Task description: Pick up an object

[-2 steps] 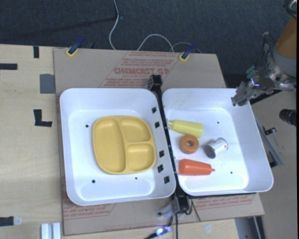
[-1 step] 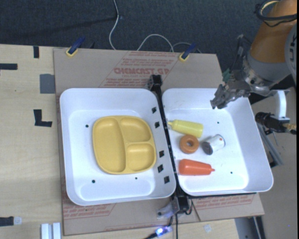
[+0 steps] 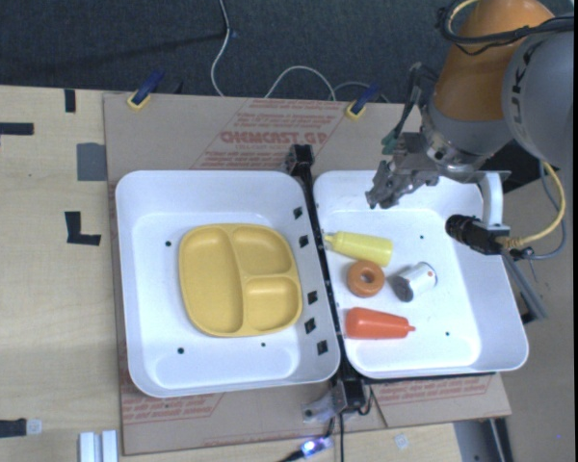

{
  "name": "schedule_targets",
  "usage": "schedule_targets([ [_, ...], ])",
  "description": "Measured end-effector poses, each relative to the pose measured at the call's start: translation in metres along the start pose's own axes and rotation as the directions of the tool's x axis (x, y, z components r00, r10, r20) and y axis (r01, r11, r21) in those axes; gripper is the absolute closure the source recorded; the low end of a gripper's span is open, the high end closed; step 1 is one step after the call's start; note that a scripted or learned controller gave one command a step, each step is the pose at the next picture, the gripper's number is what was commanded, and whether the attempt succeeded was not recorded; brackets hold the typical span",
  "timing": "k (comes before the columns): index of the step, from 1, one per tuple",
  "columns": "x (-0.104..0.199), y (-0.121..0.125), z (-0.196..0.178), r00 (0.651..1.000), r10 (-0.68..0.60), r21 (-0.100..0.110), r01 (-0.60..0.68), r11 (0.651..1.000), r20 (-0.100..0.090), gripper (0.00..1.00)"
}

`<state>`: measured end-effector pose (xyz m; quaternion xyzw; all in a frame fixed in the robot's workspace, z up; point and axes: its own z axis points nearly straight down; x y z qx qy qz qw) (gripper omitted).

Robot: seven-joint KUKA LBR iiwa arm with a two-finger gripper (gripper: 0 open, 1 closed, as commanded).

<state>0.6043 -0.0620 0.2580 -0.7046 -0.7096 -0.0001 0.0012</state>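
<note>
In the right bin lie a yellow squeeze bottle, an orange ring, a small grey-and-white cylinder and an orange-red carrot-shaped toy. My gripper hangs over the back of the right bin, up and to the right of the yellow bottle, apart from every object. I see nothing between its fingers, and its dark tips are too small to read.
The left bin holds a yellow divided plate. A black clip strip runs along the seam between the bins. Both bins rest on a cardboard sheet. The arm's grey and orange body looms at the upper right.
</note>
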Motion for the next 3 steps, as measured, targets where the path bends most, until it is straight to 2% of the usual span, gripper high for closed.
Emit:
schedule_targets([
  [3,0.149,-0.004,0.016,1.000,0.000,0.000,0.000,1.000,0.001,1.00],
])
